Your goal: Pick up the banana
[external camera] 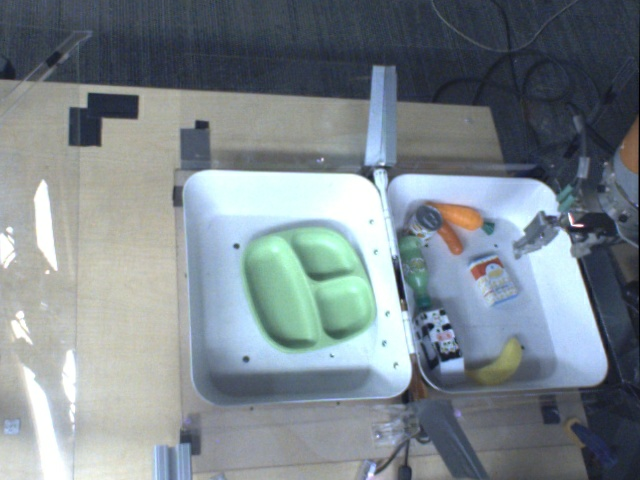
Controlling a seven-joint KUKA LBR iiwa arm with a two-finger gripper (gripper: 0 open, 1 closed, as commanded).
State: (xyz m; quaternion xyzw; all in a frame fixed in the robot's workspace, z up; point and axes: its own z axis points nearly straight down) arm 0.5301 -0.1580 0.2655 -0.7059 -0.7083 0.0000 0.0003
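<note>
The banana lies in the near part of the right bin, close to the bin's near wall and a little right of a small black-and-white carton. The jaws hang over the far right part of the same bin, well apart from the banana and farther from the viewer; nothing is between them, and whether they are spread or pressed together I cannot tell from this angle.

Between the jaws and the banana the bin floor is mostly bare, with only a small white-and-red carton lying near the middle. To the banana's right the floor stays open up to the right wall. The near wall sits just beside its lower curve.

The banana's long axis runs diagonally, from near-left up to far-right, the upper tip pointing toward the right wall. It curves gently, bulging toward the near-right corner.

A carrot and a green bottle lie along the bin's far-left side. The left bin holds a green divided tray.
</note>
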